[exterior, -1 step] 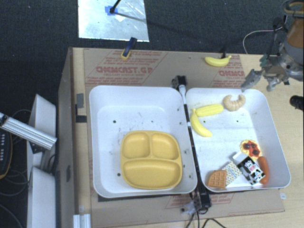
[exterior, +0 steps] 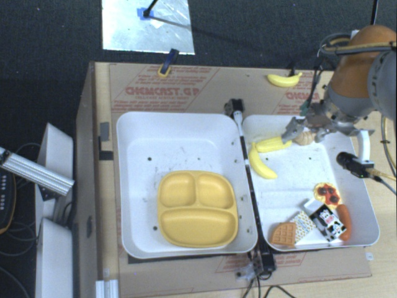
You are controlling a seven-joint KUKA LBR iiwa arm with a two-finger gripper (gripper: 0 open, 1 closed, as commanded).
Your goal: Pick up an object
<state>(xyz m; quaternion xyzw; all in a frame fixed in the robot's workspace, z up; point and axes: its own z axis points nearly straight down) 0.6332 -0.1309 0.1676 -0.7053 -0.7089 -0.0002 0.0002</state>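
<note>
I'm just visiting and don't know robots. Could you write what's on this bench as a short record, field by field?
left bin: holds a yellow divided plate
right bin: two bananas near the divider; toy waffle, toy pizza slice, toy sausage and a black-and-white item at the near corner
outside the bins: another banana on the board behind the right bin
arm: reaches in from the right
gripper: low over the far part of the right bin, beside one banana
fingers: state unclear
</note>
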